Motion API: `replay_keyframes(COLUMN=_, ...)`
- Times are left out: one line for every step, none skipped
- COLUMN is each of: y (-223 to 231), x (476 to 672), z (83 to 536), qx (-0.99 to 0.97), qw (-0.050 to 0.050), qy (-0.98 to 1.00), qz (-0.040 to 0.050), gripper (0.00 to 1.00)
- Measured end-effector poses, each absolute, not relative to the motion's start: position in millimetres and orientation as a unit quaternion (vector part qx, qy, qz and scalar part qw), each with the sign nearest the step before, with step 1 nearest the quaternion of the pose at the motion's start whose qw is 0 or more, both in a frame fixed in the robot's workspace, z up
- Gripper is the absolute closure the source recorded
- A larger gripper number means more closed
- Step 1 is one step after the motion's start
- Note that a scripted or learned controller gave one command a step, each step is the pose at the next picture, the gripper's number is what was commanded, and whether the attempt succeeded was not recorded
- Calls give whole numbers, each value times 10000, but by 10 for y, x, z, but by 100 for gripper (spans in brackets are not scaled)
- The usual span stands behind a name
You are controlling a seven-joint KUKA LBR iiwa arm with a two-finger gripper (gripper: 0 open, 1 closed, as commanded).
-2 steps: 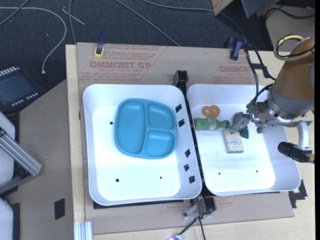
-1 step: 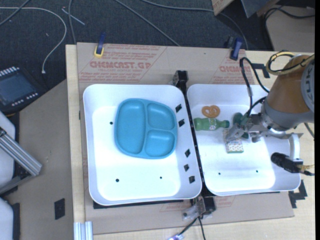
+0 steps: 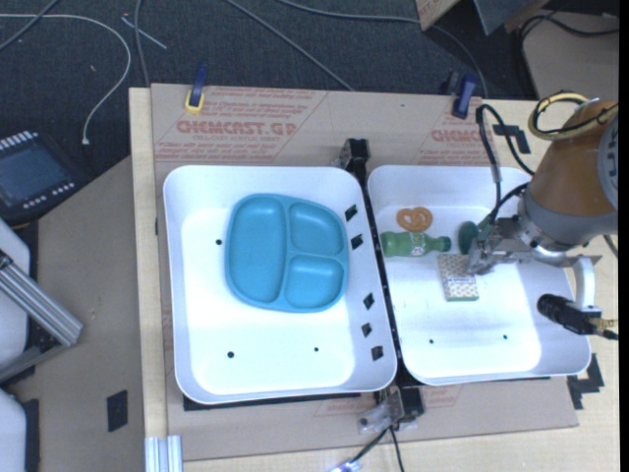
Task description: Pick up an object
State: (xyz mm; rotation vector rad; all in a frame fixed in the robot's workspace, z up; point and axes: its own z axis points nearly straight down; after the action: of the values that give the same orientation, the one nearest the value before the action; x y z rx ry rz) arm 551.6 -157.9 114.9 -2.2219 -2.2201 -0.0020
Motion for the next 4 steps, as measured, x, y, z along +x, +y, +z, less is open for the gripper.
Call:
replay_keyframes(y=-1597, x=5520, z=1582, qx=-7070, qw=-21, qy=-7072, qz=-12, gripper=100)
replay_keyframes(y=-1604, x=5602, z=2044, qx=-7067, qw=-25, qy=-7075, qz=-15, gripper=100)
replay_keyframes(y=-1606, x=5615, z=2514, qx=-7066, qw=-27, qy=-7076, qz=-16, gripper=100)
replay_keyframes(y=-1100, x=5478, z=2394, qx=-7056, qw=21, qy=-7087, qz=1, gripper=100)
